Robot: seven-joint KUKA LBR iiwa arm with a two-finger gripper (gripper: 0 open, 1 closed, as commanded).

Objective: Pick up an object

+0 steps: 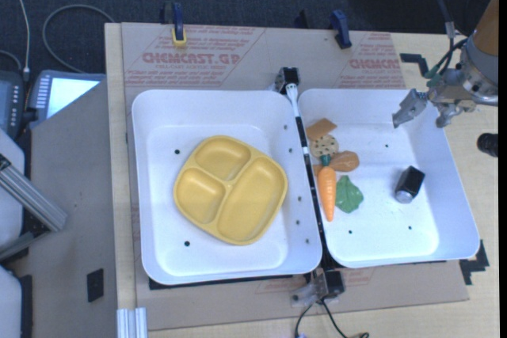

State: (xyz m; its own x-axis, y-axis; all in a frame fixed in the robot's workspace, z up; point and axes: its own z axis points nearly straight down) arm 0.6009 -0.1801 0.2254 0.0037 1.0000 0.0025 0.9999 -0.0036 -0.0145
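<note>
Hand (428, 112) above right bin's (451, 170) far edge, fingers spread, nothing held

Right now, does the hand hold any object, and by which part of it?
Nothing is held. The hand hangs open over the right bin's far edge, apart from the black cylinder and the toy food.

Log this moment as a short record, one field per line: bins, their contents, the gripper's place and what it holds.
left bin: holds a yellow divided plate
right bin: toy carrot, green leafy piece, cookie, brown bread-like piece, tan slice, all near its left wall; black cylinder lies apart on the right
gripper: above the right bin's upper right part, fingers spread
held: nothing between the fingers
nearest item to gripper: black cylinder
</note>
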